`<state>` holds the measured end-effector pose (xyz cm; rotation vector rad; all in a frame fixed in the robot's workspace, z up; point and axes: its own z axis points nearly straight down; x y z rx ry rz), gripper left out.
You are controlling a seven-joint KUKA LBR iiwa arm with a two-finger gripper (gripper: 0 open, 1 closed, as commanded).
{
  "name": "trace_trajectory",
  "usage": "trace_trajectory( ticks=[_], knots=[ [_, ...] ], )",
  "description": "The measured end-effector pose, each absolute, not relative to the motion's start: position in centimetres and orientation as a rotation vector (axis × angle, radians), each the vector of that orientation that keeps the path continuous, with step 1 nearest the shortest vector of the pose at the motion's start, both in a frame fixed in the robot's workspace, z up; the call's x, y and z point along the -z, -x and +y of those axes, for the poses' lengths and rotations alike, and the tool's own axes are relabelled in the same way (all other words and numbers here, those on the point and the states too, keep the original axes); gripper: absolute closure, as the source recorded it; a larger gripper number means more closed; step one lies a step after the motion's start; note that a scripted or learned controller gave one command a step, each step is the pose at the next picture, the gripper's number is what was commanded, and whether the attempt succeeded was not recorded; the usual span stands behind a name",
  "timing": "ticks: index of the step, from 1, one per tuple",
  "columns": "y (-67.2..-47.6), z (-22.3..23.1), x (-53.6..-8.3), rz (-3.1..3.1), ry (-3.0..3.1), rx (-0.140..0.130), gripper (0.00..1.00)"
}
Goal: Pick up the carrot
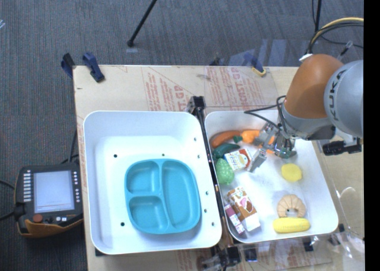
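Fingers [259, 161] look spread, nothing pinched, gripper [266, 152] low in right bin [325, 185]. Carrot [224, 138] lies near back-left corner, just beside gripper, next to green veggie [224, 171].

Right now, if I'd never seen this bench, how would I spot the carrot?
Look in the right-hand white bin, at its far left corner. The carrot lies there, just left of the robot's hand. It is the long orange piece with a green end, unlike the round yellow and boxed items nearby.
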<state>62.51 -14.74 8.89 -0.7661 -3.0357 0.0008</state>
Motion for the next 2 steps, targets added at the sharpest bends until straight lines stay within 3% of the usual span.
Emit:
trace_trajectory(
  ticks=[1,2],
  knots=[
    [-62.9,-14.6,-10.0,-3.051,0.762,-0.001,1.00],
    [-58.2,-13.6,-14.7,-2.977,1.008,0.002,1.00]
  ],
)
